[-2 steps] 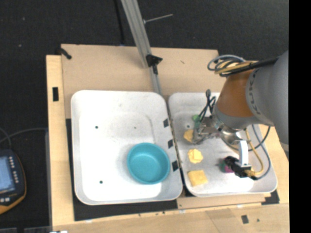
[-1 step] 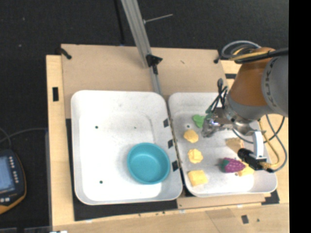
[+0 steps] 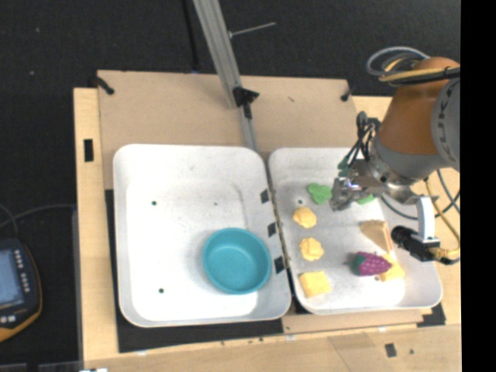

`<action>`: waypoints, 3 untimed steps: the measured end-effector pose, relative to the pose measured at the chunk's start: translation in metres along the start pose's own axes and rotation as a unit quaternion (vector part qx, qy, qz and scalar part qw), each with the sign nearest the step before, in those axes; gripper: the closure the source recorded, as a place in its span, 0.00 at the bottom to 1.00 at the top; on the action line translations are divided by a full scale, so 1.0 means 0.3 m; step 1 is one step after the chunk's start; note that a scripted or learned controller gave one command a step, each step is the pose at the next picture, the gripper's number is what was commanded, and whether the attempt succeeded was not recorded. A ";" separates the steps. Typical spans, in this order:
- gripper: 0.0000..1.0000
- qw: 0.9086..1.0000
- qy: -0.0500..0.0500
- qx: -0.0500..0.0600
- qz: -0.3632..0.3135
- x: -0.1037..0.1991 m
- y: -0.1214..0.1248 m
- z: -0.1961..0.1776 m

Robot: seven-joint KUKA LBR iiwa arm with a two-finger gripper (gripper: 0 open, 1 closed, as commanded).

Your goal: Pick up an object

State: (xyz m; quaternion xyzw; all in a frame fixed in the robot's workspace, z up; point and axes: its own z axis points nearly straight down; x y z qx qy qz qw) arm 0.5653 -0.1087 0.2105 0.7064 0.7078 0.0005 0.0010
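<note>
Green toy [image 3: 318, 193] lies in your right bin [image 3: 418, 301], just beside the gripper [image 3: 342, 198]; nothing sits in its grasp, and whether it's wide or narrow you can't tell; the pick isn't yet done.

Arm [image 3: 418, 130] is showing a broad orange band over a grey wrist housing. Thin black cables are running down the wrist toward the gripper [image 3: 343, 196], which is looking dark metallic and compact. Pale looped hose is sitting on top of the orange section. A white bracket is hanging off the grey flange.
</note>
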 end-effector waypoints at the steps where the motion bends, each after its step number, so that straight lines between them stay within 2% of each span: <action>1: 1.00 1.000 0.001 0.001 0.000 0.146 0.034 0.000; 2: 1.00 1.000 0.001 0.001 -0.003 0.337 0.050 0.011; 3: 1.00 1.000 0.001 0.000 -0.003 0.503 0.062 -0.050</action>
